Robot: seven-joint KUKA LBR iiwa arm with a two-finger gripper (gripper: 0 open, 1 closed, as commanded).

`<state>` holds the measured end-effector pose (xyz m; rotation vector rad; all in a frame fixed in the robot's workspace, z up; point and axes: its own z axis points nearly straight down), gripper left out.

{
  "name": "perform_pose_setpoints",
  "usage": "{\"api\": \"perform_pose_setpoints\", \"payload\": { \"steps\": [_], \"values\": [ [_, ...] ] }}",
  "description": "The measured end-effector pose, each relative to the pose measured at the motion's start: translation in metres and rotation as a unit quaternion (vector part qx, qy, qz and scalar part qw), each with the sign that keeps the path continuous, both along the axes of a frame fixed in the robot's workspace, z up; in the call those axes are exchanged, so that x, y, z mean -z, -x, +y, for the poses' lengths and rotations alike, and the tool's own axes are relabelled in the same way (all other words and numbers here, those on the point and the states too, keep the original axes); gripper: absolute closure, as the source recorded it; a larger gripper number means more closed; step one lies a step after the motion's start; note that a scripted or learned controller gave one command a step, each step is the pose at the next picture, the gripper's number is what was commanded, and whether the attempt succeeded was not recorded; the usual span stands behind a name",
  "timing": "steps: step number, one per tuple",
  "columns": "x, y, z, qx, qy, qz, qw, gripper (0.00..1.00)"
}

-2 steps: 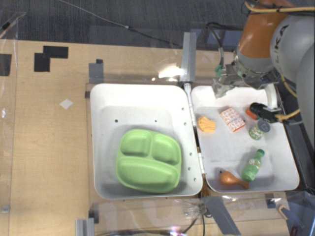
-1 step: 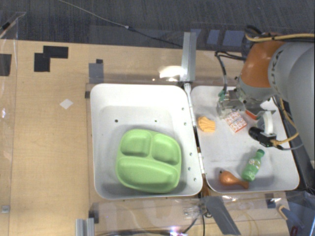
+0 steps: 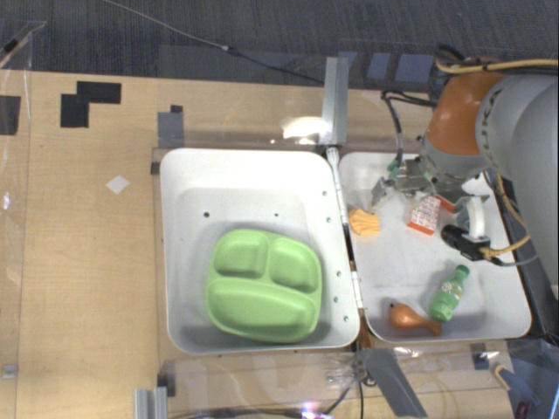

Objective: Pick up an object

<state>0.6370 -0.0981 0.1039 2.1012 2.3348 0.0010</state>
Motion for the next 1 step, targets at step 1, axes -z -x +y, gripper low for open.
{"api": "perform_pose_setpoints", "payload": {
  "steps": [1],
  "values": [
    [-0.0181,0.0487,-0.0613,0.033,0.0000,0.000,0.9994,0.00]
  ]
}}
